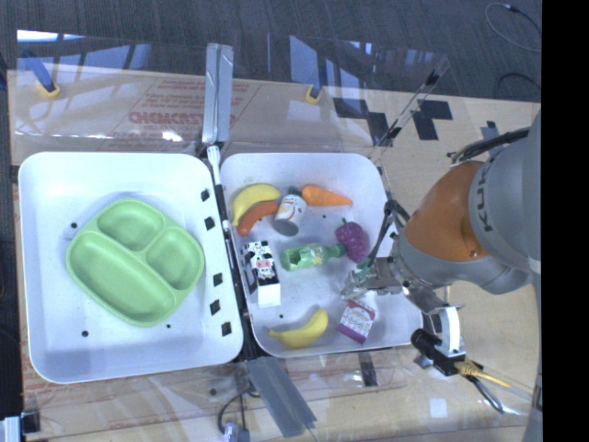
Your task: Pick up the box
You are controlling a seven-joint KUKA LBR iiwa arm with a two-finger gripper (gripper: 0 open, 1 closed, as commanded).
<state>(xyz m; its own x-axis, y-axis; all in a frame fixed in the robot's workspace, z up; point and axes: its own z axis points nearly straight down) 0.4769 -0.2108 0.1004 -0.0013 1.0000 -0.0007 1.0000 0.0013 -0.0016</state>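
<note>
1 camera looks down on the bench (304, 109) from above, at a slant rather than straight overhead. It faces the 2 white bins set side by side: the left bin (46, 274) takes the left half of the frame and the right bin (368, 178) sits near the centre. The bench's far edge runs across the upper part of the picture, with dark floor (276, 3) beyond it at the top. The view stands far enough back to take in both bins whole, yet near enough that small items inside them can be told apart. The arm (469, 219) enters from the right side.
</note>
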